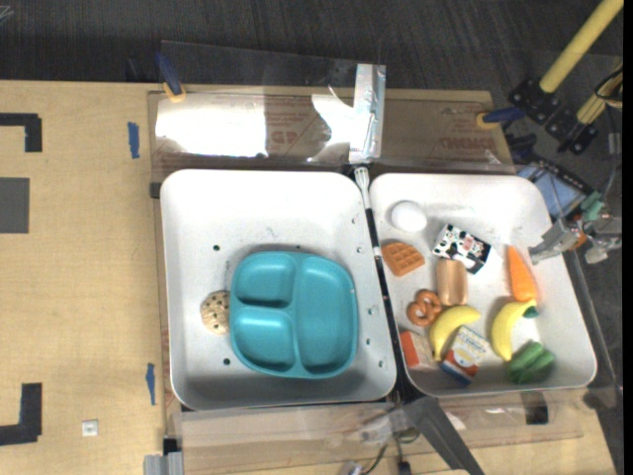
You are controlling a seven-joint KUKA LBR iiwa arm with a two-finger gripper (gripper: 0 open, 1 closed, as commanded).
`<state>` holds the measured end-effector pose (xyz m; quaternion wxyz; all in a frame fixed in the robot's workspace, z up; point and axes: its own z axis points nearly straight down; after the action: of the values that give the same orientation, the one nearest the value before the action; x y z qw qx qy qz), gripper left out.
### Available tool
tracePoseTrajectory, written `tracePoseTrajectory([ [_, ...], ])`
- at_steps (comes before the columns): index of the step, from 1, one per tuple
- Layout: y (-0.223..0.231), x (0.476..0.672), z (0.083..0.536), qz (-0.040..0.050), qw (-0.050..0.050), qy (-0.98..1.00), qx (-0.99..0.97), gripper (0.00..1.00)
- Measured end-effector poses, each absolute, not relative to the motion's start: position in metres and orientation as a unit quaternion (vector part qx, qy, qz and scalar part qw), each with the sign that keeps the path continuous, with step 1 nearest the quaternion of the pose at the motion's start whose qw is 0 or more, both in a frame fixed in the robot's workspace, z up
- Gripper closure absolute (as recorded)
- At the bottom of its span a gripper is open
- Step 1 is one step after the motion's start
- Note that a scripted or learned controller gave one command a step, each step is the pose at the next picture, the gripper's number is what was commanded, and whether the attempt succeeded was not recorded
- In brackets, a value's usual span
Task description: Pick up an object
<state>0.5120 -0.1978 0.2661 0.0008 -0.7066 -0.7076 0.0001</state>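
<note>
Left bin: teal divided plate, cookie touching its left edge.
Right bin: carrot, two bananas, waffle, pretzel, more small toys.
Gripper: at right bin's right rim; grip state unclear.

Soft, slightly blurry; glare on the plastic sheet.

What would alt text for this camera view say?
Two white bins sit side by side: the left bin holds a teal divided plate and a cookie, the right bin toy food including bananas and a carrot.
</note>
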Motion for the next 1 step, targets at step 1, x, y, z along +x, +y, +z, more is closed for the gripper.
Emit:
tracePoseTrajectory([
  [1, -0.2011, 0.5296, 0.098, -0.0032, 0.001, -0.656, -0.754, 0.0],
])
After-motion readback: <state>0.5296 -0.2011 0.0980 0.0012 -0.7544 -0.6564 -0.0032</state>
